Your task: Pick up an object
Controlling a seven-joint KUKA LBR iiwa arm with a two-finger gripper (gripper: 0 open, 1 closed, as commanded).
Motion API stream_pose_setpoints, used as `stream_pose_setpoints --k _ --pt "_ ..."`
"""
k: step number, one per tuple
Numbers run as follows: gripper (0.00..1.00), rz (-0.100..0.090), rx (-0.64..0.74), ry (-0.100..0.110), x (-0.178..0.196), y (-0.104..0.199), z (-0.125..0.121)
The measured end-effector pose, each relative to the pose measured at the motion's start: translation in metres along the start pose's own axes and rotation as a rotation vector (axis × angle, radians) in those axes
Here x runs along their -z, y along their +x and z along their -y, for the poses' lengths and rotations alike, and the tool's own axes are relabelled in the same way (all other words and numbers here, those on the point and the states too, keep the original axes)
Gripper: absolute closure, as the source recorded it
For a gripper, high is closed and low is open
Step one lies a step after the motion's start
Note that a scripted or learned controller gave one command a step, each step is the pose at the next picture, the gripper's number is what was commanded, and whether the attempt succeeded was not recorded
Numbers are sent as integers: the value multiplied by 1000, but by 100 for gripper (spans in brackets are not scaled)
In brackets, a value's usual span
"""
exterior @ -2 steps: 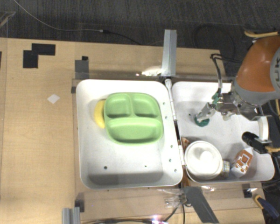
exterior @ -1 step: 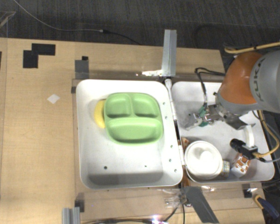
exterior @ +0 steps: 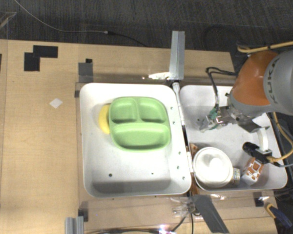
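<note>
Camera view, left bin (exterior: 95,145) with green divided tray (exterior: 138,122) over something yellow (exterior: 103,119), right bin (exterior: 200,97) with white bowl (exterior: 212,166), gripper (exterior: 211,121) fingers too blurry to call

The pale wooden worktop (exterior: 34,145) carries two shallow white bins side by side, the left bin (exterior: 132,179) and the right bin (exterior: 195,99), touching along a shared edge. A grey metal post (exterior: 177,55) stands behind their junction. Black square marks (exterior: 39,56) sit on the worktop's far left. Dark carpet (exterior: 112,9) lies beyond.
</note>
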State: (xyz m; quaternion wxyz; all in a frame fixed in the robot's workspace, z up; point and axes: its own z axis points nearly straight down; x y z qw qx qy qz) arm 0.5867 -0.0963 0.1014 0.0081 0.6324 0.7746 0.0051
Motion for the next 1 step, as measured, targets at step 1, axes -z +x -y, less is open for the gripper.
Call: stream_pose_setpoints --k 1 --pt "100 -5 8 12 85 46 -2"
